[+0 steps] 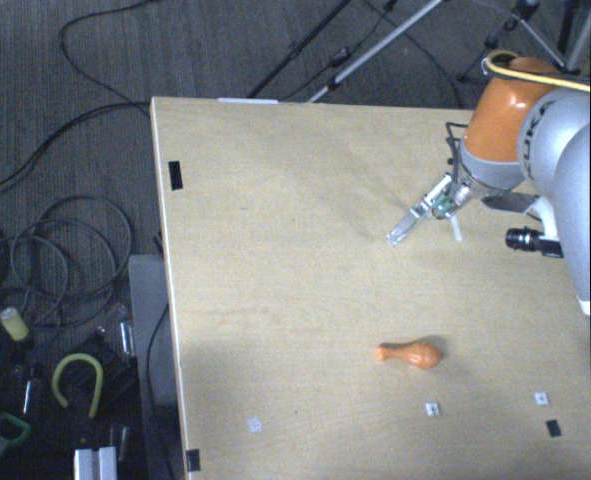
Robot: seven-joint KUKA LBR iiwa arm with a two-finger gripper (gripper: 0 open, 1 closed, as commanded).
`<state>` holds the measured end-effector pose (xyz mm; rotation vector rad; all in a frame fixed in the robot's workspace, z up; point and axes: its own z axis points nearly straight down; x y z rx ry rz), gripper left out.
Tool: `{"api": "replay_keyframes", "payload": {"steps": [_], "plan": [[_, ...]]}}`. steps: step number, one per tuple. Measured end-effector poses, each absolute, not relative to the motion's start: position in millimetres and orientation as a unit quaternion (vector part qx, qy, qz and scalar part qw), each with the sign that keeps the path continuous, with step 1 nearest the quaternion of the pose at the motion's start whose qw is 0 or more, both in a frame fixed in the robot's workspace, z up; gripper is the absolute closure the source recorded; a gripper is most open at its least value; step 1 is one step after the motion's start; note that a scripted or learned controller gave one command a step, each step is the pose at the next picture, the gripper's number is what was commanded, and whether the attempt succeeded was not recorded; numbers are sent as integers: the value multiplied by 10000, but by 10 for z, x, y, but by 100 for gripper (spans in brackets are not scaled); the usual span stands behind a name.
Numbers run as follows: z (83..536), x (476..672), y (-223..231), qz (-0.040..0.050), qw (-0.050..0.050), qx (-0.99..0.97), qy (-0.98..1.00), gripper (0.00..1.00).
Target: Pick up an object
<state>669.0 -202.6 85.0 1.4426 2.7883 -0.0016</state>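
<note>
1. Object: small orange pear-shaped item (411, 353), lying on the tan wooden counter (275, 268), ungrasped.
2. End effector (425, 214): raised, well apart from it, fingers spread, empty.
3. Remaining: approach, grasp, lift.

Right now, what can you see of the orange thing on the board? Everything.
The orange thing is small, pear-shaped and smooth, like plastic or rubber: a rounded bulb at its right end tapering to a narrow neck pointing left. It lies on its side on the tan board, toward the near edge. Nothing else touches it; the gripper is apart, farther back.
</note>
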Motion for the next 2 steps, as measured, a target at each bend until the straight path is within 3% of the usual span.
{"api": "replay_keyframes", "payload": {"steps": [1,2], "plan": [[953,6698,-2023,-1,26,4598,8880,100],[1682,6693,-1513,8,11,4834,8754,100]]}}
